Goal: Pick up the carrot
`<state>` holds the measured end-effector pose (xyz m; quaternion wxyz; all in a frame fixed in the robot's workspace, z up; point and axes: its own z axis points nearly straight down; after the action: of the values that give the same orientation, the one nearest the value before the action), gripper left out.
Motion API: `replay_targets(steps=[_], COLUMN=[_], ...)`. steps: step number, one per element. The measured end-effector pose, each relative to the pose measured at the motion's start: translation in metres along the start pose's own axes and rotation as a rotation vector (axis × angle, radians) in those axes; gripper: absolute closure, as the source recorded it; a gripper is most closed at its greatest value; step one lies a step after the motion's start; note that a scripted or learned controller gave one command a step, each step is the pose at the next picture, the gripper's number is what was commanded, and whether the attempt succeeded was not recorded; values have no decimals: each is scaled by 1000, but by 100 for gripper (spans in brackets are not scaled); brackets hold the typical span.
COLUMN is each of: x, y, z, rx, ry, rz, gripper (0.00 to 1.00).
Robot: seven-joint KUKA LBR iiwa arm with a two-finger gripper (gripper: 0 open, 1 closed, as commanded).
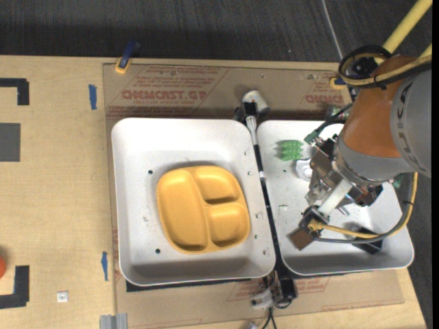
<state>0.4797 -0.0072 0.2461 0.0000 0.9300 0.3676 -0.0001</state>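
Dark grey ribbed floor along top. Pale wooden table below, brown printed cardboard sheet laid on it. Black tape marks and blue tape strips at left. Even light.

yellow tray, white bins, small green tuft

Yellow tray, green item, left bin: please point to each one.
Yellow tray [180,208]: camera view, its large compartment.
Green item [289,149]: camera view, its middle.
Left bin [171,142]: camera view, bare floor.
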Motion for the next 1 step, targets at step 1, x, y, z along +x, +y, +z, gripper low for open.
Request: replay_targets(steps=[1], x=[15], y=[-13], z=[-7], rx=[1], ry=[-1], rz=[244], gripper=[100])
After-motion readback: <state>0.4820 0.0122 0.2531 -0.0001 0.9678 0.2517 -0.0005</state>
